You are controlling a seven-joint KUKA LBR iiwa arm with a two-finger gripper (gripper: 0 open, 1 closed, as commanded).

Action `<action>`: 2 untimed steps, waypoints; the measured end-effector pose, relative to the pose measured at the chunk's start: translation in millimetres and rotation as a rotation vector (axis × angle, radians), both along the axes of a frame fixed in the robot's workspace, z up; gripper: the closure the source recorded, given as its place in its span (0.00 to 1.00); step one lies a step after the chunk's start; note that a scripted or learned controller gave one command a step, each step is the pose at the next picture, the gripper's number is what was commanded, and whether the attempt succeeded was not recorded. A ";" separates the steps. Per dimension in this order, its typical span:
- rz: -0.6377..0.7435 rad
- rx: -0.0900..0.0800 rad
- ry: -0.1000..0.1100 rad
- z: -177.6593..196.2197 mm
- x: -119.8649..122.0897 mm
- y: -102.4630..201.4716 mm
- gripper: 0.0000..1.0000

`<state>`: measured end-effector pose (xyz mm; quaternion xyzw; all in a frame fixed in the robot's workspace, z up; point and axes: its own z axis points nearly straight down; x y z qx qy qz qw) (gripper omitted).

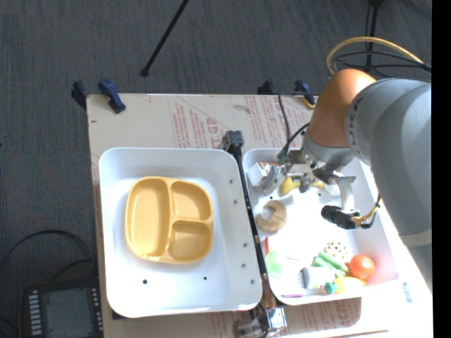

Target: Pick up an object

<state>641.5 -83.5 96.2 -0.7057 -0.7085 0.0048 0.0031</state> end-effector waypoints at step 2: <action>-0.002 0.003 -0.005 1.3 1.6 -28.8 1.00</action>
